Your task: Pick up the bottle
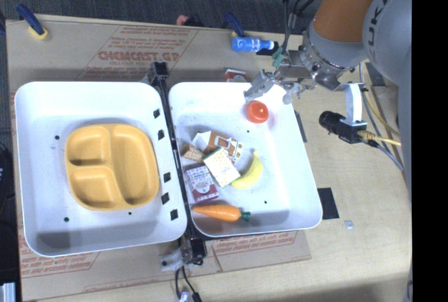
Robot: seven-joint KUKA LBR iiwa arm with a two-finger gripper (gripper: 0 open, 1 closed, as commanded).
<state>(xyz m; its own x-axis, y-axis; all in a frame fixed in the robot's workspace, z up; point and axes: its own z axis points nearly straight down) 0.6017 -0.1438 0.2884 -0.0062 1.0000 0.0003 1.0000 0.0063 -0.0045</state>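
Your arm (364, 6) is hanging over the right bin (297, 185), its claw (274, 89) standing open and empty. The bottle (252, 45) is lying outside on the tabletop (364, 237), so descending here risks grabbing the tomato (257, 111) instead.

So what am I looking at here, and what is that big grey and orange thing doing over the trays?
It is a robot arm, reaching in from the right; one camera looks down from above. Its gripper hangs over the far edge of the right bin, beside a small red-orange ball. That bin also holds a banana, a carrot and small packets. The left bin holds a yellow divided tray. A blue bottle lies behind the bins. Nothing shows between the jaws.
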